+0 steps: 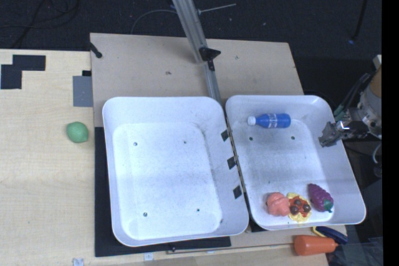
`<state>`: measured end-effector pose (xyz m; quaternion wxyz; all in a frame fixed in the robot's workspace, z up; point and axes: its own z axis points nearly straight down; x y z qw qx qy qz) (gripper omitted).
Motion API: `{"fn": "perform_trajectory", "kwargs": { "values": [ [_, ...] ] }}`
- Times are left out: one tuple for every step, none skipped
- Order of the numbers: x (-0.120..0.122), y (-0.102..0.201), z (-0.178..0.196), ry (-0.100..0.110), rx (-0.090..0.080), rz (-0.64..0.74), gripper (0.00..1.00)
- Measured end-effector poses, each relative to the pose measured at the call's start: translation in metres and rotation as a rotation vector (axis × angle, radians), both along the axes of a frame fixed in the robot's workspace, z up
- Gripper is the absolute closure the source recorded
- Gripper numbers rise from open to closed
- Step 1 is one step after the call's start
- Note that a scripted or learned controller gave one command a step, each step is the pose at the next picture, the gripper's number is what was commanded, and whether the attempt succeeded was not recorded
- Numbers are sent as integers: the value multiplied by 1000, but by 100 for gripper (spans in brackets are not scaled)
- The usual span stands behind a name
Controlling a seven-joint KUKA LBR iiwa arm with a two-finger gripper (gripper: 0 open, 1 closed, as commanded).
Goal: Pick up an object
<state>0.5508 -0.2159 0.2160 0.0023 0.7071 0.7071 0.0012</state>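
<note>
The right bin [336, 159] holds a blue bottle [270, 121] lying on its side near the back. Along the bin's front lie a pink-orange toy [277, 203], a small yellow and red toy [299, 206] and a purple bunch of grapes [320, 197]. My gripper [330, 133] hangs at the bin's right rim, right of the bottle and behind the grapes, with nothing visible in it. The arm [371, 106] comes in from the right edge.
The left bin [118, 152] stands beside the right one. A green ball [78, 132] rests on the bench to the left. An orange carrot-like toy [313, 245] lies in front of the right bin. A metal post [190, 15] rises behind the bins.
</note>
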Motion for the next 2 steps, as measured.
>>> {"fn": "perform_trajectory", "kwargs": {
  "values": [
    [3,-1,42,2,0,0,100],
    [3,-2,63,4,1,0,100]
  ]
}}
